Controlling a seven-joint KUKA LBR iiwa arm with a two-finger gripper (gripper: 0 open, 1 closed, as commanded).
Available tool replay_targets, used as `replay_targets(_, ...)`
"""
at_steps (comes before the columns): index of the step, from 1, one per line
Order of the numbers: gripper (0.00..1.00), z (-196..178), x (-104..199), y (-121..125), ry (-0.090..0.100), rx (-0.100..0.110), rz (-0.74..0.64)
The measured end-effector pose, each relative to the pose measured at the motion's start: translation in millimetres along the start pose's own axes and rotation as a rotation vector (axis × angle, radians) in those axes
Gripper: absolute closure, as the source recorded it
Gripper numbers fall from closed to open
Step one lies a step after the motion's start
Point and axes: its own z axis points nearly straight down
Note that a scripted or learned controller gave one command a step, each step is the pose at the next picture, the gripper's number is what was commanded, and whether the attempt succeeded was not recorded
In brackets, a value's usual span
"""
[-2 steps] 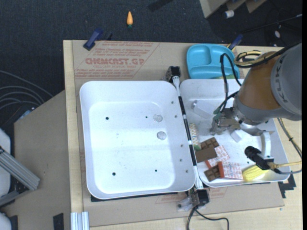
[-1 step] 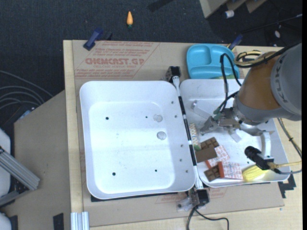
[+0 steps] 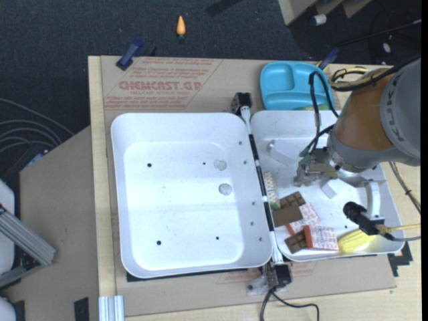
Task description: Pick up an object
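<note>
The arm's jaws (image 3: 311, 171), opening impossible to tell, hung over the right bin (image 3: 284, 122); brown blocks (image 3: 289, 209) just below them lay crowded, so a grasp risked slipping

- Dark carpeted floor (image 3: 60, 32) lay beyond the bench (image 3: 167, 85), far from the tool.
- A small orange object (image 3: 180, 25) sat on that floor.
- Grey cables (image 3: 27, 146) curled at the side opposite the tool.

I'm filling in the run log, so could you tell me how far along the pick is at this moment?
Done: the arm has reached over the right bin, with the gripper low above its floor. In hand: nothing that can be seen between the fingers. Left: the brown blocks, the patterned packets and the yellow object all lie on the bin floor, so the grasp and lift remain.
</note>
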Motion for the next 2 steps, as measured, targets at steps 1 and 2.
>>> replay_targets(1,0.00,0,0,0,0.000,0.000,0.000)
replay_targets(2,0.00,33,2,48,0.003,0.010,-0.004)
